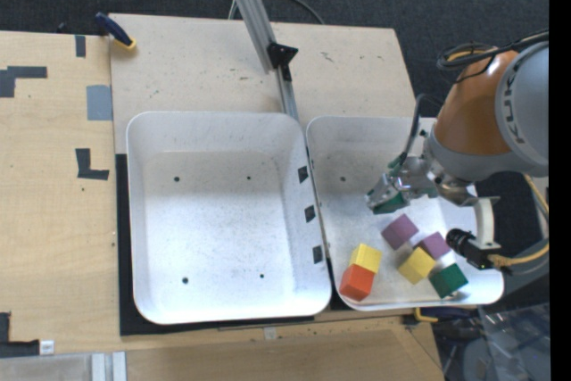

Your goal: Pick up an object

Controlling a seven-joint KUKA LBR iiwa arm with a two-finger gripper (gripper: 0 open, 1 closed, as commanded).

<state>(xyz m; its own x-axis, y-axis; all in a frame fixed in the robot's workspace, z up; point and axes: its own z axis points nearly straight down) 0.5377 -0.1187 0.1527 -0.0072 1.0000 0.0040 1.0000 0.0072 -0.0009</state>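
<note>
Gripper (385, 199) hovering in right bin (357, 138) above purple block (399, 230), finger state indiscernible, possibly gripping something green; advice: be centring squarely over one block before closing.

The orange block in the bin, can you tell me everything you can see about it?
The orange block is a small cube, plain matte orange-red, looking like painted wood or foam. It sits flat in the right bin, at the near left corner, close to the bin's rim. A yellow block sits right behind it, touching or nearly touching it. Nothing is gripping it; the end effector is farther back in the bin, well apart from it.
</note>
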